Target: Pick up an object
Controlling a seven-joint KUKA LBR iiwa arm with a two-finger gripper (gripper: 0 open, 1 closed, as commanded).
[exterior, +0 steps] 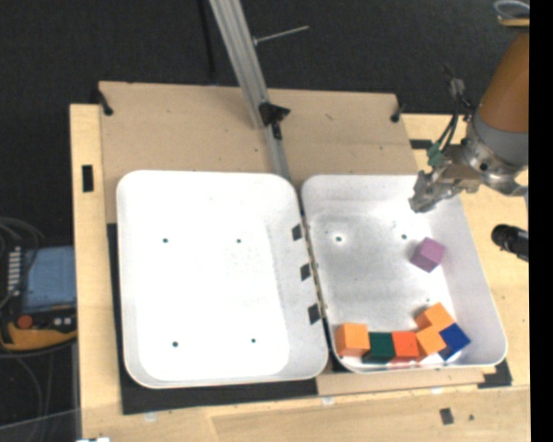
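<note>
Gripper (426, 194), grip state indiscernible, hovers over right bin's (369, 201) far edge; purple cube (429, 254) looks light, rigid: grasp opposite flat faces

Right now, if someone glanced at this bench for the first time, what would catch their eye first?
Probably the cluster of colored blocks crowded along the near edge of the right bin, orange, green and blue together. A lone purple block lies apart near that bin's middle, with the gripper poised over the bin's far right corner.
</note>
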